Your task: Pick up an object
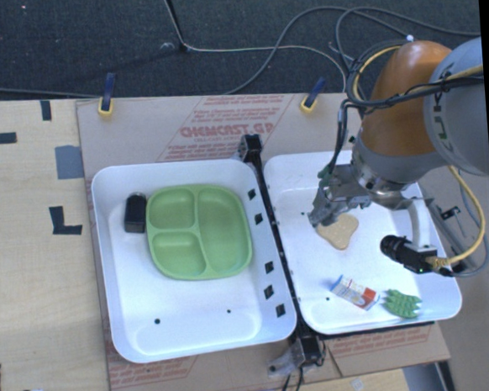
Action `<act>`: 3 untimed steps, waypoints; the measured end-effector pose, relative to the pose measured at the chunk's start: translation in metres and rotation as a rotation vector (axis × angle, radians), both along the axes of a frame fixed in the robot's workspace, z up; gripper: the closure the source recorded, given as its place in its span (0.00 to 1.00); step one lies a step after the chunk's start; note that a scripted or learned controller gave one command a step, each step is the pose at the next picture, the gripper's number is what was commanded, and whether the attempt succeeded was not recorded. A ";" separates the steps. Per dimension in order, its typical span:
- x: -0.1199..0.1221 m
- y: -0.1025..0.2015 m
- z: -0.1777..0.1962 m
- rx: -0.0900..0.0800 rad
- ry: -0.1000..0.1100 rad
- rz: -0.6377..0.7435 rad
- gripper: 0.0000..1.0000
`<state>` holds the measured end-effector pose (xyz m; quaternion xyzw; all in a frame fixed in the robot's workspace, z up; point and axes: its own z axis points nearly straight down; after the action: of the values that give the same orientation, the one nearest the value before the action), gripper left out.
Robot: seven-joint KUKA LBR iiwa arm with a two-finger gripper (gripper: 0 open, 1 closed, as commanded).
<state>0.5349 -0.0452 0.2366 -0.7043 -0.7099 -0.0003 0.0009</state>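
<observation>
1. Left bin (115, 268): white, shallow, bearing a green tray (199, 232) with three compartments; a small black block (135, 213) touching the tray's left edge.
2. Right bin (304, 308): white, shallow, touching the left bin along a black divider strip (268, 231).
3. Tan piece (338, 232): flat, rounded, near the middle of the right bin, just below the gripper.
4. Small box (354, 292): white with red and blue, lying tilted near the right bin's front edge.
5. Green item (401, 303): toothed outline, just right of the box, in the front right corner.
6. Arm (406, 110): grey with orange band, reaching in from the right over the right bin.
7. Gripper (328, 211): low over the right bin, at the tan piece's upper left edge; open or closed cannot be told; nothing visibly between the fingers.
8. Bench (32, 275): pale wood with black marks; a cardboard sheet (222, 125) under both bins.
</observation>
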 end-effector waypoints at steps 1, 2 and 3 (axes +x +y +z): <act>0.009 0.050 0.004 -0.001 0.000 -0.002 1.00; 0.028 0.093 -0.012 -0.002 0.001 -0.003 1.00; 0.053 0.148 -0.011 0.000 -0.001 -0.001 1.00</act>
<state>0.5875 0.1031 0.2258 -0.7046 -0.7096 -0.0004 0.0006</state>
